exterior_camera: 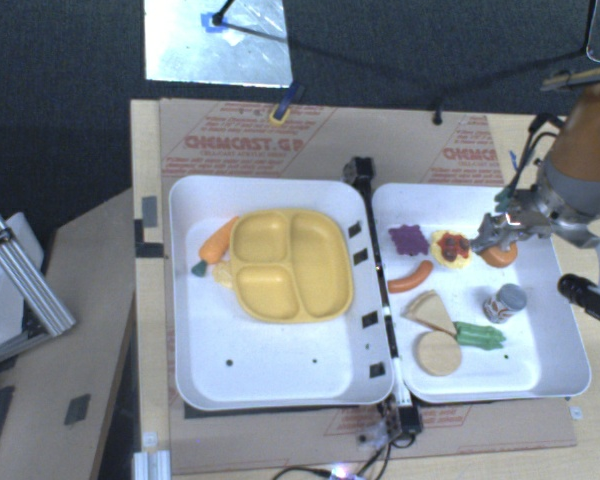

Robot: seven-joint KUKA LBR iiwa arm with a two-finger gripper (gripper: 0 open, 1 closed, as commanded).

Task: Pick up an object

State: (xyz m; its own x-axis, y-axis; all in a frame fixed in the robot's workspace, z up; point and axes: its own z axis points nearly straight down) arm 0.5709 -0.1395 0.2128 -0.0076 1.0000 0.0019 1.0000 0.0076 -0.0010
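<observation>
Metal gripper low over the right white bin, jaws too blurred to tell if wide or narrow; round orange toy right under the jaws, small yellow and red toy food just to their left, purple bumpy toy further left. Below the jaws, orange sausage, small grey can, tan bread wedge, green pepper and round tan cracker. Far left of the jaws in the left white bin, yellow plastic tray with three sections with orange carrot touching its left edge.
</observation>
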